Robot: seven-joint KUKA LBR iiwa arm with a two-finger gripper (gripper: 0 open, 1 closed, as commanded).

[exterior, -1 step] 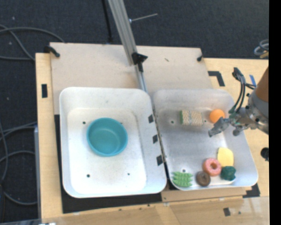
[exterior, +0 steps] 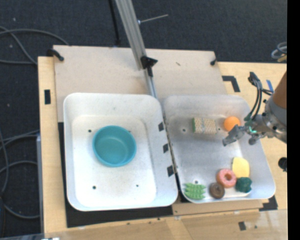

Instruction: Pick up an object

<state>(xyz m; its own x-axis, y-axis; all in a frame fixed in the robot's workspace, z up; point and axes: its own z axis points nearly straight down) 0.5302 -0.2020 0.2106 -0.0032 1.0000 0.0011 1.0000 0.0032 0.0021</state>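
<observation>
Bench boards of pale wood carried two shallow white bins (exterior: 115,101) side by side. Nearest the camera, along the right bin's front edge, lay a green leafy toy (exterior: 194,190), a brown doughnut (exterior: 217,191), a pink doughnut (exterior: 226,177), a dark green piece (exterior: 244,184) and a yellow piece (exterior: 241,166), one of each. Farther back, the gripper (exterior: 238,135) hung with its fingers spread and nothing between them; one orange ball (exterior: 232,123) sat just beyond and left of it, one speckled block (exterior: 205,125) farther left. One teal bowl (exterior: 114,145) sat in the left bin.
</observation>
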